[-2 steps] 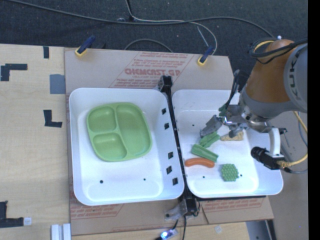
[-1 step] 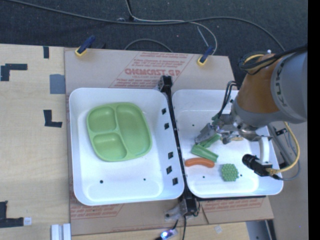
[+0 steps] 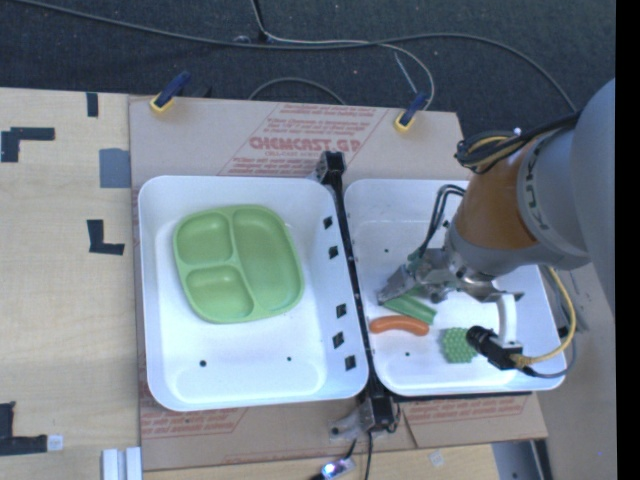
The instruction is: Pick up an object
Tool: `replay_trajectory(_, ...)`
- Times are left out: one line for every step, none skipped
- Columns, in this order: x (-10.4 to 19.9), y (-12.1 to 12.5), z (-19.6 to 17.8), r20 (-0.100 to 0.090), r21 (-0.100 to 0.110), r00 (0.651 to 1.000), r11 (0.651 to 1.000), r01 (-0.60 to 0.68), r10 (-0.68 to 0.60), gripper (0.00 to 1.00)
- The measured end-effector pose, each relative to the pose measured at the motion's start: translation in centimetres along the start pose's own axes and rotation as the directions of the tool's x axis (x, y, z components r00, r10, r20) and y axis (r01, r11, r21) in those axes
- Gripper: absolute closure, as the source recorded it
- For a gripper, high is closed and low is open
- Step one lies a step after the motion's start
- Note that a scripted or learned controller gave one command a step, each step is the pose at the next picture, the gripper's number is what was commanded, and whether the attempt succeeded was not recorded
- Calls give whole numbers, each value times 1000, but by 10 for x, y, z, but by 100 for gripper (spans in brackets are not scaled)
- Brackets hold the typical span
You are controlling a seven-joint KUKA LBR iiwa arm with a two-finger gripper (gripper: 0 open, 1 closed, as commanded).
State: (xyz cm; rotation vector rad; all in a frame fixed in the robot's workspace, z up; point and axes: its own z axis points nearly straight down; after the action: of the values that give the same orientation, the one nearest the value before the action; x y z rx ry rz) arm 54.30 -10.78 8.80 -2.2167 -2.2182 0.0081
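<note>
In the right bin lie a green flat piece, an orange carrot-like stick and a green knobbly ball. My gripper reaches down over the green flat piece, its metal fingers right at the piece's upper edge. The wrist hides how the fingers meet it. In the left bin rests a light green divided plate.
The grey arm with its orange band covers the right half of the right bin. A black divider runs between the bins. Yellow clamps hold the cardboard at the back. Cables cross the dark floor behind.
</note>
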Motion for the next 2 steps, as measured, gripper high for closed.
replay_trajectory(1, 1, -13, -1, -3, 1000, 1000, 2, -2, 100)
replay_trajectory(2, -7, -70, 0, -11, 1000, 1000, 1, 0, 100)
